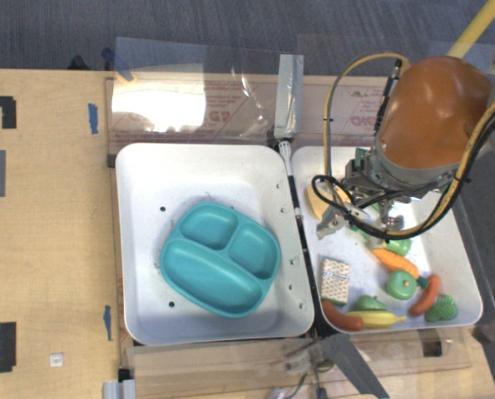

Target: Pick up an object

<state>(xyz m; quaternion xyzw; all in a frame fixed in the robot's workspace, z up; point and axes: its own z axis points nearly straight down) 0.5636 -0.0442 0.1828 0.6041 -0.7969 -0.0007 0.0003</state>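
Note:
My gripper [359, 221] hangs low over the upper left part of the right bin [467, 264], under the orange-banded wrist. Its fingers [327, 224] stand open with nothing between them. Just below it lie a green toy [396, 245] and an orange carrot [394, 261]. A pale yellow piece [315, 199] sits at the bin's left wall, beside the left finger. Further down are a checkered cracker [336, 279], a green round fruit [401, 285], a red sausage [426, 294], a broccoli [443, 307], a yellow banana [380, 317] and a red chilli [342, 315].
The left bin [139, 181] holds a teal divided plate [222, 258]. A metal divider [295, 214] runs between the two bins. Yellow and black cables [339, 115] loop off the wrist above the right bin. Wooden bench top lies to the left.

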